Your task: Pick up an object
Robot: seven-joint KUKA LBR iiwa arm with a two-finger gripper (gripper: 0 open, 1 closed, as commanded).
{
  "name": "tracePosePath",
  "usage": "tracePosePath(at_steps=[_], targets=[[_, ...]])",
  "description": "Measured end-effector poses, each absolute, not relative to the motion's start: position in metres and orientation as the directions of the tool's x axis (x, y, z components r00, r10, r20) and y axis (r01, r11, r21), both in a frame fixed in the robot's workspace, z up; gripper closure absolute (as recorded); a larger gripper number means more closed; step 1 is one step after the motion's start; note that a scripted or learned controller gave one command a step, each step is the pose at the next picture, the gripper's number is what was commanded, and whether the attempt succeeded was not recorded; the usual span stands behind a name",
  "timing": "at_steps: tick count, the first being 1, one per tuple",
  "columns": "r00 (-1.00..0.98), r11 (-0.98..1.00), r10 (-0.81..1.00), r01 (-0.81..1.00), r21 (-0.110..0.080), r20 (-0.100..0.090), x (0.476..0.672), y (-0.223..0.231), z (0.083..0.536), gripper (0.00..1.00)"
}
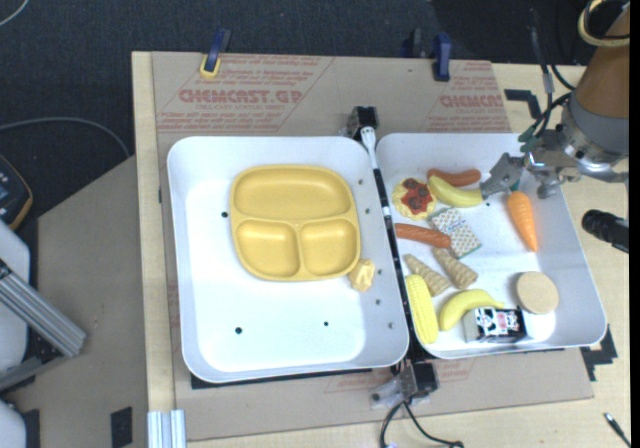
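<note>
My gripper (522, 179) hangs over the far right part of the right bin (590, 286), its grey fingers (497, 177) spread open with nothing held between them. An orange toy carrot (521, 220) lies just below it, its top close to the fingertips. To the left of the gripper lie a yellow banana (455, 196) and a reddish hot dog (455, 177). Further left is a pizza slice (413, 196).
The right bin also holds a sausage (422, 234), a checked cracker (452, 232), a cone (455, 266), corn (421, 308), a second banana (465, 304), a small carton (497, 323) and a round cookie (537, 291). In the left bin (200, 316) are a yellow divided plate (295, 221) and a small yellow piece (362, 276).
</note>
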State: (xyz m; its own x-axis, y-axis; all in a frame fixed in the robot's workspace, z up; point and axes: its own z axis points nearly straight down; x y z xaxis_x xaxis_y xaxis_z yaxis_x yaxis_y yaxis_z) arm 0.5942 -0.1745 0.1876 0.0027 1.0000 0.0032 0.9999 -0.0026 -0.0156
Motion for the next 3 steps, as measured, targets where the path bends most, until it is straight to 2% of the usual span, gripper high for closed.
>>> tracePosePath(at_steps=[1,2,3], targets=[[0.000,0.000,1.000,1.000,-0.001,0.000,0.598,-0.174,0.196,0.00],[0.000,0.000,1.000,1.000,-0.005,0.002,0.603,-0.178,0.150,0.00],[0.001,-0.001,1.000,1.000,-0.005,0.004,0.597,-0.185,0.095,0.00]])
